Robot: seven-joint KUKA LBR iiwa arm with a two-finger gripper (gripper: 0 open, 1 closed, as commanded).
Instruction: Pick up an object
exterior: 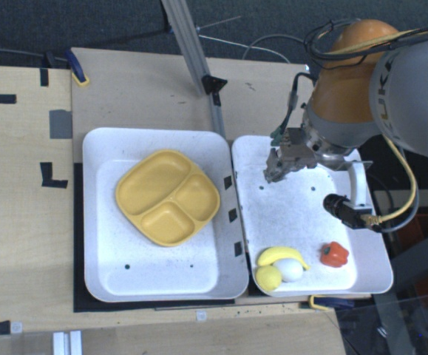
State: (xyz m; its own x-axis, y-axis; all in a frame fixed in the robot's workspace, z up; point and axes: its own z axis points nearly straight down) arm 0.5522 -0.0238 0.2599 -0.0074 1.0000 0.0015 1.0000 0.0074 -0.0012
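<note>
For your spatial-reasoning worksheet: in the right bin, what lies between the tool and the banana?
The camera view shows bare speckled bin floor between the tool and the banana.

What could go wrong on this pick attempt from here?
1. The banana, lemon and white egg touch in a tight cluster, so a grasp may nudge or catch a neighbour.
2. They sit close to the right bin's front wall, leaving little clearance.
3. The gripper hangs at the bin's far end, away from every object.
</note>
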